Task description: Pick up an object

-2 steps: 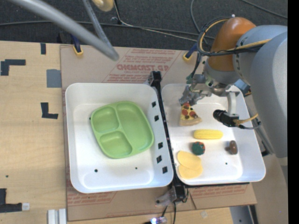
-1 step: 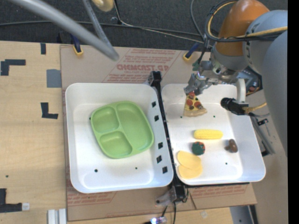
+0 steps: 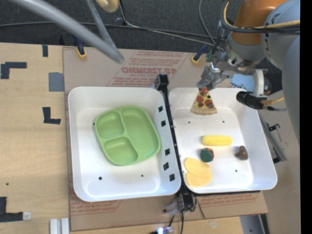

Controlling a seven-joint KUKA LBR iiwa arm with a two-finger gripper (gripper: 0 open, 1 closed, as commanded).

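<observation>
Here the fingers (image 3: 205,85) pinch the tip of the pizza slice (image 3: 204,103); the cardboard's (image 3: 146,65) red print reads "CHEMCAST GP"

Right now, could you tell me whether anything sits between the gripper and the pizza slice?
Nothing visible does. The gripper is directly at the tip of the pizza slice in the right bin; the corn lies nearer the camera, apart.

A green divided tray (image 3: 127,135) is seen in the left white bin (image 3: 80,106); a yellow corn cob (image 3: 217,140) in the right.
</observation>
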